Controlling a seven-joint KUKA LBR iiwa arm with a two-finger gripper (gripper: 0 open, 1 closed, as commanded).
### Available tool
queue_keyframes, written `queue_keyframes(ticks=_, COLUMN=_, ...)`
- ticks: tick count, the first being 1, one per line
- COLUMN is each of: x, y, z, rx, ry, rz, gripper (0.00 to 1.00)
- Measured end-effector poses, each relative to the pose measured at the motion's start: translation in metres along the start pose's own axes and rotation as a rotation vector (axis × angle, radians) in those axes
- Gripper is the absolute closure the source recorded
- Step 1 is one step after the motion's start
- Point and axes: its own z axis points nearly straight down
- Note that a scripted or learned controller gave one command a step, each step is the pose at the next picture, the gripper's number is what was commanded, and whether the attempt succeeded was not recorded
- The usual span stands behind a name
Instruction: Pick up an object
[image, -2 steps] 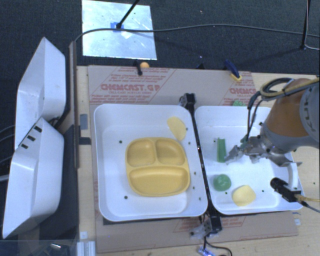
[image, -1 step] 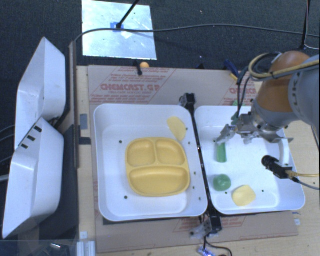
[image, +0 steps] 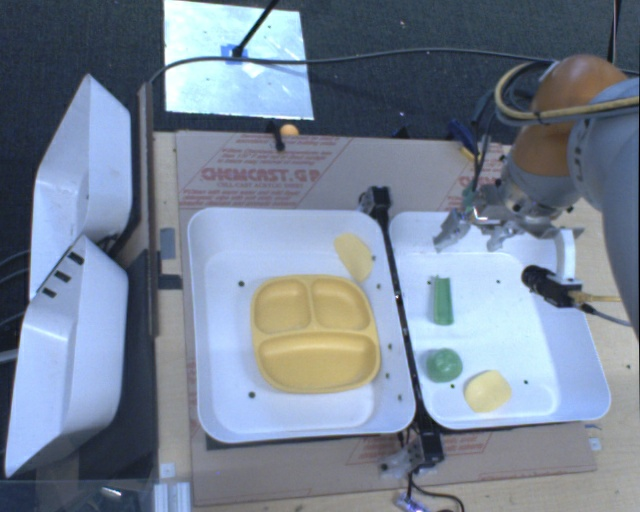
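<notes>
Green stick (image: 441, 300) lies below the spread gripper (image: 471, 234) (holding nothing), so drop straight down and pinch its middle.

Right bin (image: 570, 340) floor open right of green stick (image: 441, 300), green ball (image: 443, 364), yellow piece (image: 487, 391) crowding front-left

Glossy yellow plastic divided tray (image: 315, 332) lies in the smooth white plastic left bin (image: 225, 300); matt brown cardboard sheet (image: 300, 165) beneath
</notes>
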Motion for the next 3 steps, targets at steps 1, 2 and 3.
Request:
queue_keyframes(ticks=1, x=-0.032, y=-0.051, z=0.007, rx=0.004, ry=0.0, rz=0.005, gripper=0.0)
queue_keyframes(ticks=2, x=-0.03, y=-0.051, z=0.007, rx=0.003, ry=0.0, rz=0.001, gripper=0.0)
queue_keyframes(ticks=3, x=-0.022, y=-0.089, z=-0.072, rx=-0.004, ry=0.0, rz=0.006, gripper=0.0)
